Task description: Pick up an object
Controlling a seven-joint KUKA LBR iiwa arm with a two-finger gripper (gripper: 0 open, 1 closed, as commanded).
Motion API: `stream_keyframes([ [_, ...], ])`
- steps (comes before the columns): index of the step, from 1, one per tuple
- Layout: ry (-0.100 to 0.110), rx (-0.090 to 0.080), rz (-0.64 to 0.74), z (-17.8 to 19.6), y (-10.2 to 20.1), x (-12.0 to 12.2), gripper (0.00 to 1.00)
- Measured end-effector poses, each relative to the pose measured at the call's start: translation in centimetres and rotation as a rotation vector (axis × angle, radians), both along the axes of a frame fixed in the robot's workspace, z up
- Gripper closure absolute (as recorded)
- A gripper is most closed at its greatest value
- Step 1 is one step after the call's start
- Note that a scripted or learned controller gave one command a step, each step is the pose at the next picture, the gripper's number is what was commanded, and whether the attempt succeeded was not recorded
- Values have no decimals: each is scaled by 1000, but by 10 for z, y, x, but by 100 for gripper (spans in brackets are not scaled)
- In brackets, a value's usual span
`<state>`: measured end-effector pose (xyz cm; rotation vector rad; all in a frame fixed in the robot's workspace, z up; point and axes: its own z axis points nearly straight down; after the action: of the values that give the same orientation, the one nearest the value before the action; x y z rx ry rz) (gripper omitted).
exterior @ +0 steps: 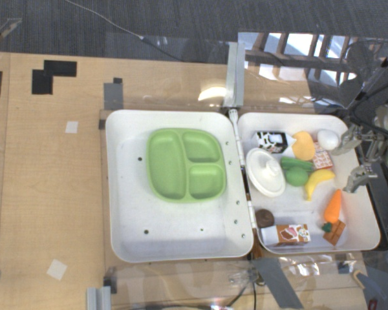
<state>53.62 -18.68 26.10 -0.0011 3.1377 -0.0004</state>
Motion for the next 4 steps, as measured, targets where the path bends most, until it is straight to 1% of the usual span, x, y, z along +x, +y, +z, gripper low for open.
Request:
stream_keyframes([
  [1, 4, 2, 354, -135, -1, -11, 0],
  [2, -4, -4, 408, -164, 11, -20, 0],
  [3, -9, -3, 417, -154, 14, -17, 100],
  [4, -12, -4, 451, -58, 62, 13, 100],
])
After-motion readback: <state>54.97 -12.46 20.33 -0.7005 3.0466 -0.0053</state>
